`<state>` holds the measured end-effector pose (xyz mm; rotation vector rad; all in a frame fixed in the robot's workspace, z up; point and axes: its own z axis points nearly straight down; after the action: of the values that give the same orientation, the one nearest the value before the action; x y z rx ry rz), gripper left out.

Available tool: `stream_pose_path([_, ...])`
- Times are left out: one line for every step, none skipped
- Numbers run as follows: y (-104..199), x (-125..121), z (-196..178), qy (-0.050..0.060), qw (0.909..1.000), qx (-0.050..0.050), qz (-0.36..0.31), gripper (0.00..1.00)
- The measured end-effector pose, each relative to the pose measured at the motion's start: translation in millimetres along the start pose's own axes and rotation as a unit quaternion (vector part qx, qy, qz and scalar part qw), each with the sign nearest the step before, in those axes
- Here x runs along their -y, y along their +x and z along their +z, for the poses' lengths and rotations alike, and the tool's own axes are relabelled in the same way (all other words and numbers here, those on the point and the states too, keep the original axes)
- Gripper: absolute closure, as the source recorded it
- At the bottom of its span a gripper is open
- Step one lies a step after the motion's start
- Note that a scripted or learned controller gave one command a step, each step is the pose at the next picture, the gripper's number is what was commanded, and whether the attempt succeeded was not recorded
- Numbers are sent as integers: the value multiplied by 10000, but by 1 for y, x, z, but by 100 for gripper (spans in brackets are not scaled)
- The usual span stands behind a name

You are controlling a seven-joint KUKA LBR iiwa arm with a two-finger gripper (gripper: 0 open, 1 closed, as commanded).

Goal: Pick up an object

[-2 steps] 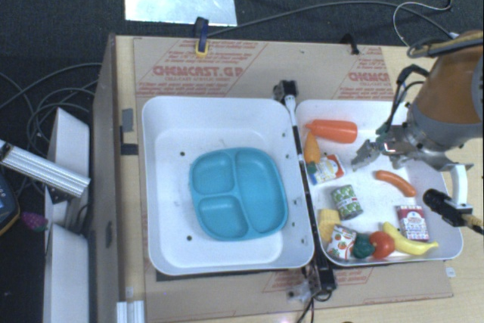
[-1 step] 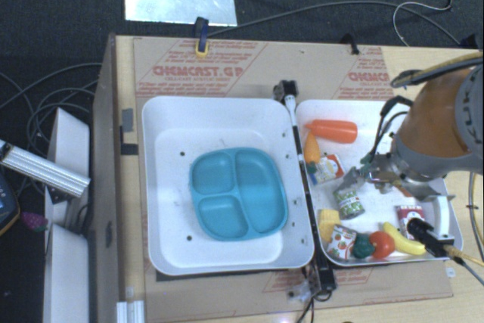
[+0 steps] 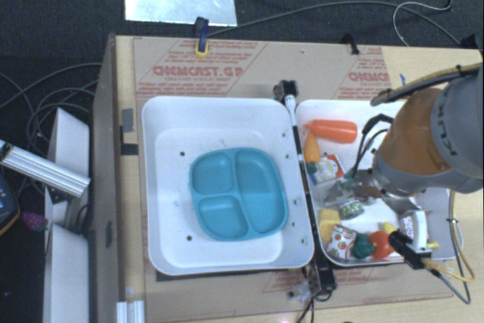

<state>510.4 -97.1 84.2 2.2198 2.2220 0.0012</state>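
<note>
Objects for picking are lying heaped in the right bin (image 3: 306, 111): an orange carrot-shaped toy (image 3: 331, 131) near the far wall, a small striped green piece (image 3: 352, 207) in the middle, and a yellow piece (image 3: 328, 220), a red-and-white one (image 3: 342, 240) and green and red pieces (image 3: 372, 245) crowding the near corner. The gripper (image 3: 355, 189) is hanging low among them, just above the striped piece; whether it is open or clamped cannot be told. In the left bin (image 3: 162, 125) a blue divided plate (image 3: 238, 193) is lying flat.
</note>
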Motion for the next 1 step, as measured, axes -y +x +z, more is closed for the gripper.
stream_pose_path([-2, -55, 0, -5, 10000, 2, -13, 0])
